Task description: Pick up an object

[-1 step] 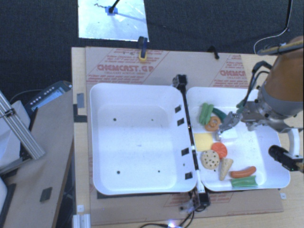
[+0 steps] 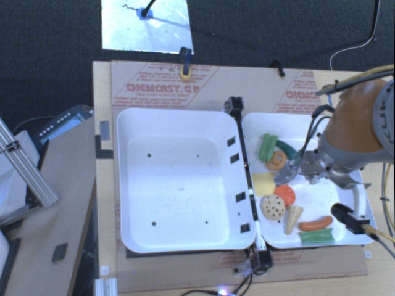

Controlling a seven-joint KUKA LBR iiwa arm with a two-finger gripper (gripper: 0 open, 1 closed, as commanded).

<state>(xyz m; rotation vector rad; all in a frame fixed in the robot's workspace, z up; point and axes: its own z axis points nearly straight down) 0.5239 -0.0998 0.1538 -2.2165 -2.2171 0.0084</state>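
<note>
Several toy foods are lying in the right bin [image 2: 355, 242], clustered toward its left half. Near the top, a green pea pod [image 2: 267, 147] is lying upright beside a darker green piece [image 2: 287, 148], with a small orange and brown round piece [image 2: 276, 160] just below them. Beneath that, a pale yellow block [image 2: 263, 183] is sitting against the bin's left wall, with a red tomato slice [image 2: 284, 194] just to its lower right. A speckled cookie [image 2: 273, 208] is lying below the block, touching a cream wedge [image 2: 292, 218]. Along the bottom edge, an orange sausage [image 2: 315, 224] is resting just above a flat green strip [image 2: 316, 235].

The gripper [image 2: 286, 175] is reaching in from the right, hanging low over the bin between the round orange piece and the tomato slice. Its fingers are too blurred to tell how far open they are, and nothing is visibly caught between them. The grey arm, with its orange band [image 2: 357, 116], is covering the bin's right side.

The left bin [image 2: 133, 125] is sitting just beside the right one on the counter [image 2: 160, 85].
</note>
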